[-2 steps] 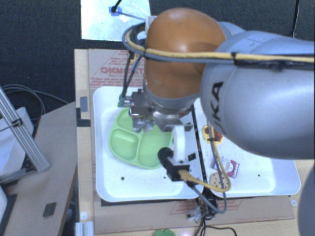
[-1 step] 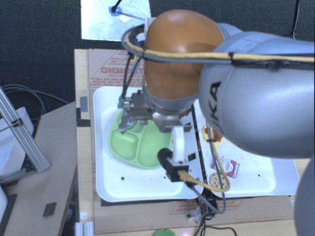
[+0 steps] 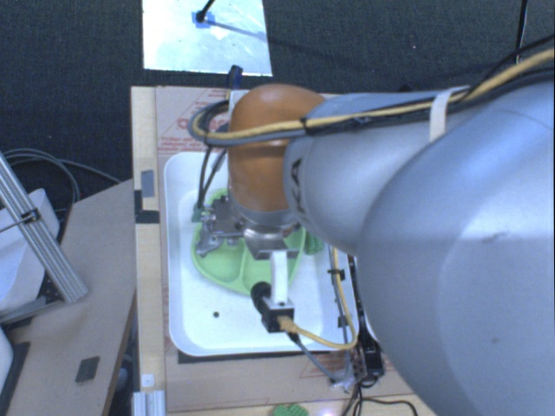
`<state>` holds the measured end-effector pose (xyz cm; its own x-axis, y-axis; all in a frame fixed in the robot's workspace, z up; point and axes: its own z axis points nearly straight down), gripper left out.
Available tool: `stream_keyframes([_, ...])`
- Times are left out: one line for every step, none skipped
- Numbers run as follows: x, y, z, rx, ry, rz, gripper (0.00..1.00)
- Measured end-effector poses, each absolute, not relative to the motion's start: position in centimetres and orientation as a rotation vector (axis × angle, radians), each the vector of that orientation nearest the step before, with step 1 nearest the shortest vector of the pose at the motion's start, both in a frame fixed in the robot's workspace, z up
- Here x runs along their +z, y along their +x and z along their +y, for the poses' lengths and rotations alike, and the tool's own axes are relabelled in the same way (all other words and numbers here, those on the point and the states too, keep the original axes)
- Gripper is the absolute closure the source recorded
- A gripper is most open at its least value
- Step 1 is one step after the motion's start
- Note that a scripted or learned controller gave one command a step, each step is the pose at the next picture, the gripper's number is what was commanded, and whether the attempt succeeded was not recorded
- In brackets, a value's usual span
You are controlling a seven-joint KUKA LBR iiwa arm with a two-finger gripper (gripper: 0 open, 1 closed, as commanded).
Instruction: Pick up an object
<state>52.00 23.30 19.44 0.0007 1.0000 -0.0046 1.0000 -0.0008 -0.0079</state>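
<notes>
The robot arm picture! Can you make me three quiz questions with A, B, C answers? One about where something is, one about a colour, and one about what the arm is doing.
1. Where is the green thing?
A. In the white bin
B. On the dark floor
C. On top of the arm

2. What colour is the band above the arm's wrist?
A. Blue
B. Orange
C. Pink

3. Where is the gripper right now?
A. Far off beside the bench
B. High up near the ceiling
C. Down over the green thing in the bin

Answers: 1 A, the green shape lies on the bin's white floor. 2 B, the rounded band looks orange. 3 C, the wrist hangs right above the green thing.
</notes>
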Motion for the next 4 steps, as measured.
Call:
stream_keyframes([38.1, 50.1, 19.9, -0.03, -2.224, -2.229, 0.0])
stream_keyframes([34.1, 48.6, 17.9, 0.001, -2.222, -2.221, 0.0])
stream_keyframes([27.6, 48.6, 21.7, 0.006, -2.213, -2.227, 0.0])
stream_keyframes([16.6, 51.4, 17.8, 0.014, -2.224, -2.216, 0.0])
